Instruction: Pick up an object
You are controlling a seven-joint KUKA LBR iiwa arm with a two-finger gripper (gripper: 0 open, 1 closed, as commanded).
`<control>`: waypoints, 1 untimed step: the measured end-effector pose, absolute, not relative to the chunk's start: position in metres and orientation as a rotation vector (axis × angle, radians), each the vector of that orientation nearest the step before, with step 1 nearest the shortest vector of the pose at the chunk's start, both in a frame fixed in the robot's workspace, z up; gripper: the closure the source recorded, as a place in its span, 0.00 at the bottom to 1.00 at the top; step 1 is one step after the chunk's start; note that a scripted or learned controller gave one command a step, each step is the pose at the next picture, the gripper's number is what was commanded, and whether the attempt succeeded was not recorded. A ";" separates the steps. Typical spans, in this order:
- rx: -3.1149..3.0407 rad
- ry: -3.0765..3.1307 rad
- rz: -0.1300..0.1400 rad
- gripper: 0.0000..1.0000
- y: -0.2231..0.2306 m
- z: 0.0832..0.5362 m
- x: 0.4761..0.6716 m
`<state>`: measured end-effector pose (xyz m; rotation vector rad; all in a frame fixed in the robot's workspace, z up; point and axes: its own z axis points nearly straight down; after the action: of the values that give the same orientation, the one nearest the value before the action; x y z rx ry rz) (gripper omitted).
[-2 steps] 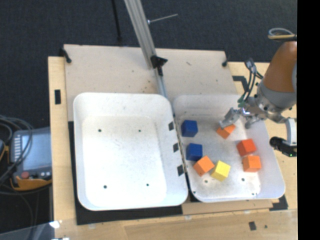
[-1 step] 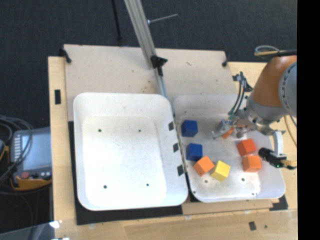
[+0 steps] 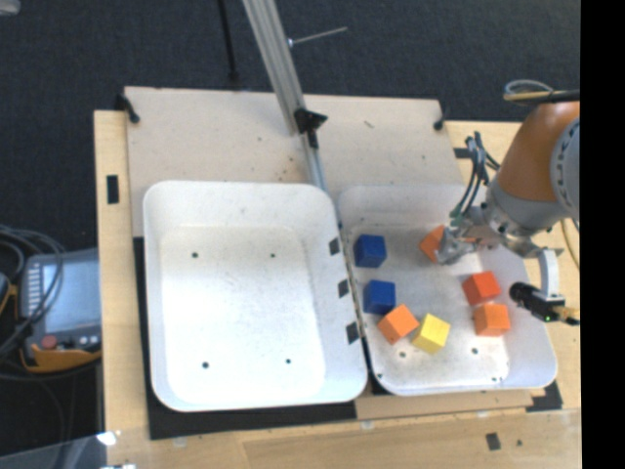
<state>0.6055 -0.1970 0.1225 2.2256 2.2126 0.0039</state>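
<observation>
Orange block (image 3: 431, 243) sat in the upper middle of the right bin (image 3: 391, 384), touching the gripper (image 3: 447, 251) on its right — whether the fingers gripped it could not be told. Around it lay two blue blocks (image 3: 369, 250) (image 3: 380, 295) to the left, another orange block (image 3: 397, 322) touching a yellow block (image 3: 431, 333) below, and two more orange blocks (image 3: 481, 287) (image 3: 491, 319) — stacked toward the right. Beside it, the left bin (image 3: 156, 203).

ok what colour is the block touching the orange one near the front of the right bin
Yellow. The yellow block sits against the orange block; the camera view shows it clearly.
</observation>
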 end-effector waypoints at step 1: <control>2.220 2.212 0.006 1.00 -0.202 0.187 0.607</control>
<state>0.6074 -0.2020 0.1873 2.2199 2.2117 0.0057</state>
